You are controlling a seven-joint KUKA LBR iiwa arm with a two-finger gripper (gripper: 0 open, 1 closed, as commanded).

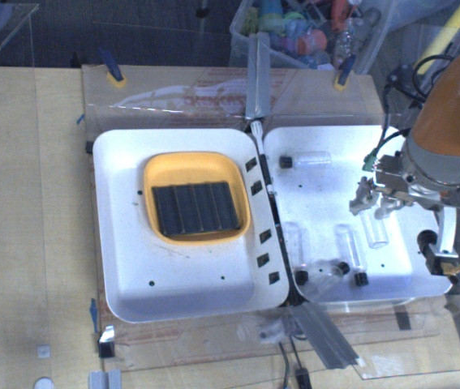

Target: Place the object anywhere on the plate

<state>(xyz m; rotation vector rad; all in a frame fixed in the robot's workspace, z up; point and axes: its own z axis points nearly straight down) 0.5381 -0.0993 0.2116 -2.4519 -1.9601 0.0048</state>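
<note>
The left bin (116, 241) held a yellow plate (195, 168) bearing a dark ribbed block (195, 208). The right bin (327, 144) held several clear vials (348, 245), and the gripper (373, 205) hovered over them, its state impossible to tell.

Colour key. Two white bins, left bin (124, 282) and right bin (327, 148), each dotted with small dark spots, on a pale tan, wood-toned desk (27, 217). Yellow-orange plate (193, 164) carrying a dark grey, almost black ribbed object (195, 209) marked by lengthwise grooves. Clear, colourless tubes with black caps, e.g. (347, 245), in the right bin. Arm (449, 128): orange band above grey. Gripper (380, 197): silver-grey metal. Blue clamps (114, 71) at the rear edge. Translucent tub (311, 14) of mixed red, green and blue items.
</note>
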